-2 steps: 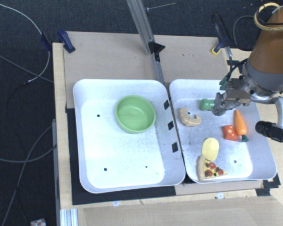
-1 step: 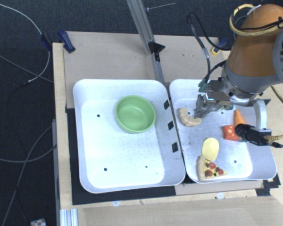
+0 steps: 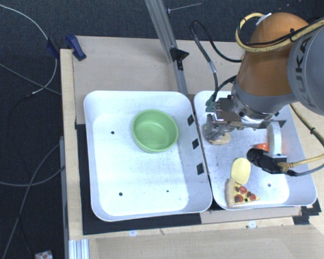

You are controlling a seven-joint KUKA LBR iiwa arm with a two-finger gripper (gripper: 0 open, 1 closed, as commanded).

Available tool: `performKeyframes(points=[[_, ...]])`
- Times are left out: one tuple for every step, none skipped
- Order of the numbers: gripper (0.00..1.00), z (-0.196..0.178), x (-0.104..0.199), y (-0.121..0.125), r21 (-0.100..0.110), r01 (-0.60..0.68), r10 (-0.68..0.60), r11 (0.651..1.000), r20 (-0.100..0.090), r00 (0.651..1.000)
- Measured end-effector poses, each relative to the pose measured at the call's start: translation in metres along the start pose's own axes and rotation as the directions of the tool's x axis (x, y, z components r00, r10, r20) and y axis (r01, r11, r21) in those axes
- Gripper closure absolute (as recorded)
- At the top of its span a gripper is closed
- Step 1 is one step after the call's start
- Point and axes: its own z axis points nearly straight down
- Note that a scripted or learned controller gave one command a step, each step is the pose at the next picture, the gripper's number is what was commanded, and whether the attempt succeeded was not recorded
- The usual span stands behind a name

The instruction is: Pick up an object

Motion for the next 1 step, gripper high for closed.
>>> performKeyframes(points=[[1.0, 0.0114, 0.0624, 0.0008, 0.002, 0.0, 0.0, 1.0, 0.002, 1.0]])
